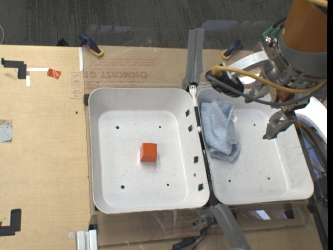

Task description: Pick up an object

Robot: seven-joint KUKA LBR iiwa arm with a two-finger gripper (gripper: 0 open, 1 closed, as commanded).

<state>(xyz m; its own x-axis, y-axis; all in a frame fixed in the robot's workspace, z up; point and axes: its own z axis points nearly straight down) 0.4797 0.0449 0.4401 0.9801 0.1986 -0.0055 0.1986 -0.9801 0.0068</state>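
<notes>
A small red-orange block [149, 152] lies near the middle of the left bin [104, 191]. A crumpled light-blue cloth [218, 129] rests against the left wall of the right bin [291, 189]. My gripper [277, 126] hangs over the right part of the right bin, to the right of the cloth and apart from it. Its dark fingers point down and to the left, and nothing shows between them. The grey arm with its orange band reaches in from the upper right.
A grey divider bar [194, 61] runs between the bins at the back. Blue and yellow clamps [91, 44] hold the cardboard sheet behind the bins. Cables [229, 82] loop near the wrist. Brown board lies left of the bins.
</notes>
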